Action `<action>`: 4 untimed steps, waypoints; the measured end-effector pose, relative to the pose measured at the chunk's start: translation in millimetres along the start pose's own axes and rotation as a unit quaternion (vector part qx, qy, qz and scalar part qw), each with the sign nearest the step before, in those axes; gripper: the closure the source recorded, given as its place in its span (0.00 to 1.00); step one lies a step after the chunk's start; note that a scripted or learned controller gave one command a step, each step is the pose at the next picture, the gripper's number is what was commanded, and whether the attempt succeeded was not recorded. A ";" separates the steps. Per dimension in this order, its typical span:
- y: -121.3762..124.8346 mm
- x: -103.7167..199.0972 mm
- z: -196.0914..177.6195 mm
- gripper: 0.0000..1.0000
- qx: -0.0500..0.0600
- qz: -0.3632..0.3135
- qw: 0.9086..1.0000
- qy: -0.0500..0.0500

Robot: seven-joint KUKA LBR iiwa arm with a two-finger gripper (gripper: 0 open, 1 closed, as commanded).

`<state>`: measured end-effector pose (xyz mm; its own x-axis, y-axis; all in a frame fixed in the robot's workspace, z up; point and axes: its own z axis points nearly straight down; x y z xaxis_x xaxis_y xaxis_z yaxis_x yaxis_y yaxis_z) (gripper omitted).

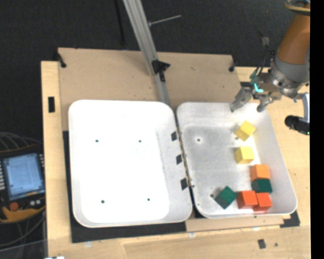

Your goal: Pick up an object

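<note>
Where cube-shaped blocks (pixel 244 154) dot the scuffed right bin (pixel 205 161), hand (pixel 249 104) open, holding nothing

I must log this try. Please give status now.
Gripper open, above right bin far edge, fingers holding nothing. Nearest yellow block untouched. Nothing in the way.

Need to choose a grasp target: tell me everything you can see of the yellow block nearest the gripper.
The yellow block is a small cube, plain matte yellow, possibly wood or foam. It lies on the floor of the right bin, in its upper right part, turned cornerwise to the bin's sides. It stands apart from a second yellow block just below it and touches nothing else. The gripper hangs above it near the bin's top rim, fingers spread, holding nothing.
</note>
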<state>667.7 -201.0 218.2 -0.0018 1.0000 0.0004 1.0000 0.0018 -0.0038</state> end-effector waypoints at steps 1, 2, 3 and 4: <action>0.7 -0.7 -2.9 0.00 -0.002 -0.002 1.000 -0.002; -4.4 -0.6 39.6 0.00 0.000 0.001 1.000 -0.001; -5.5 -9.8 92.2 0.00 -0.007 0.001 1.000 -0.005; -1.5 -10.4 91.5 0.00 -0.012 0.000 1.000 -0.005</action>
<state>665.9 -211.4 126.7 -0.0016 1.0000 -0.0095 0.9998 0.0018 0.0207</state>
